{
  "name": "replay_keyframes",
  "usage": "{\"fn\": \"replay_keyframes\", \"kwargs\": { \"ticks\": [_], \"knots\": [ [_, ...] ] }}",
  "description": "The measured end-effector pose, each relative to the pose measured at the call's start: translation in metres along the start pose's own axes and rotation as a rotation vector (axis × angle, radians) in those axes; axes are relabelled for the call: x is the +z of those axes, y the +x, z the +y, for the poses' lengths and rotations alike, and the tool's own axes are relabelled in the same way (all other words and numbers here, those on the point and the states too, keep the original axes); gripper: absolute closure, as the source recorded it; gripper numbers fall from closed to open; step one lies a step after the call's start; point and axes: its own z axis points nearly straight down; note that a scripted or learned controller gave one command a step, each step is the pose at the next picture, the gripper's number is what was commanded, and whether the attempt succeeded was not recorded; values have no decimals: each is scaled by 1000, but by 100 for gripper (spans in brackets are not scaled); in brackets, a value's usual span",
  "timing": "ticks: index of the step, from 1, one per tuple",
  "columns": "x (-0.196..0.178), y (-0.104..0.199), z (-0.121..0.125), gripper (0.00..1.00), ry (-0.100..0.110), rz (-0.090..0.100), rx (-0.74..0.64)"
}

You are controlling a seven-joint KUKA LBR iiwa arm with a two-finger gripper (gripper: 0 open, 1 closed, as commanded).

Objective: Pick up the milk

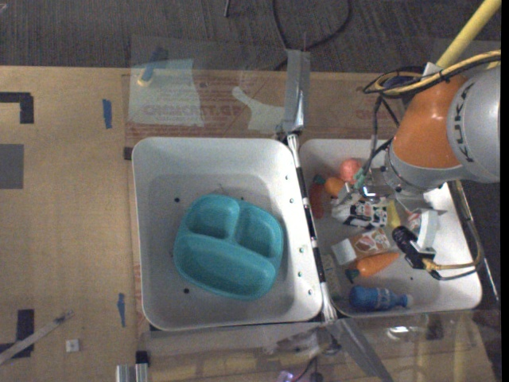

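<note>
Milk: I take the small carton with black and white cow spots (367, 211) for the milk. It lies in the right bin (469, 293), near the middle, a little toward the far edge.

My hand: my hand (374, 191) hangs over the right bin, just above the milk carton, near its far side. My grey and orange arm (433, 130) covers most of it, so I cannot tell if my hand is apart, together or clamped on anything.

Neighbours: an orange ball (351, 169) and a small orange thing (334, 186) lie near the far left corner of this bin. A carrot (378, 263) lies near the milk toward the near edge, and a blue bottle (378, 298) lies along the near edge. A small grey piece (343, 251) is between the milk and the carrot.

Left bin: the left bin (159, 173) holds a teal divided plate (229, 246), well apart from my work.

Step in hand: I judge that I am lowering onto the milk, with the grasp not yet sure.

How to do it well: I should centre over the carton, grip it across its narrow sides, go down straight, and keep away from the carrot and the orange things. I should close only when the carton is truly between.

Risk: the carton may slide or tip, because things lie crowded here.
</note>
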Motion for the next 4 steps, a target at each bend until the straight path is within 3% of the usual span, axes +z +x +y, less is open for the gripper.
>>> {"fn": "replay_keyframes", "kwargs": {
  "ticks": [1, 2, 3, 4],
  "knots": [
    [-69, 6, -26, 0, 35, 8, -53],
    [2, -26, -17, 0, -3, -2, -128],
    [11, -40, 21, 0, -2, -6, -201],
    [11, -40, 21, 0, -2, -6, -201]
  ]
}}
